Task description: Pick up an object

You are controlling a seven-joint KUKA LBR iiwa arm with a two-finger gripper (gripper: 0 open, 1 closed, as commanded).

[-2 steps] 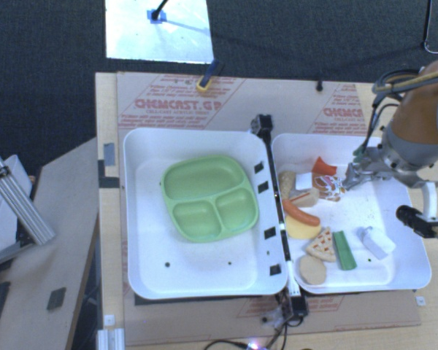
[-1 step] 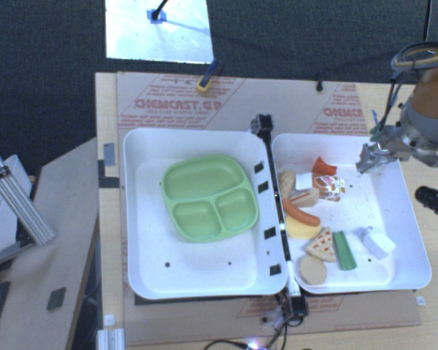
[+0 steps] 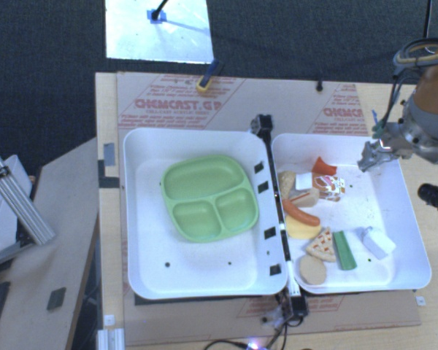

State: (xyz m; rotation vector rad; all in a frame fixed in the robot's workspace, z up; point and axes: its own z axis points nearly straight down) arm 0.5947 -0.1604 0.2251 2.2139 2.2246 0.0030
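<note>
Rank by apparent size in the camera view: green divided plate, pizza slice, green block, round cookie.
1. green divided plate, by far
2. pizza slice
3. round cookie and green block: too alike to rank

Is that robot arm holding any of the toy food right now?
Nothing is seen held: the tool hangs over the right bin's far edge, apart from the food.

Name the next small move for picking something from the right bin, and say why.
Probably shift the end effector left and toward the near side, over the toy food: it sits at the right bin's far right rim, apart from the hot dog and pizza slice.
</note>
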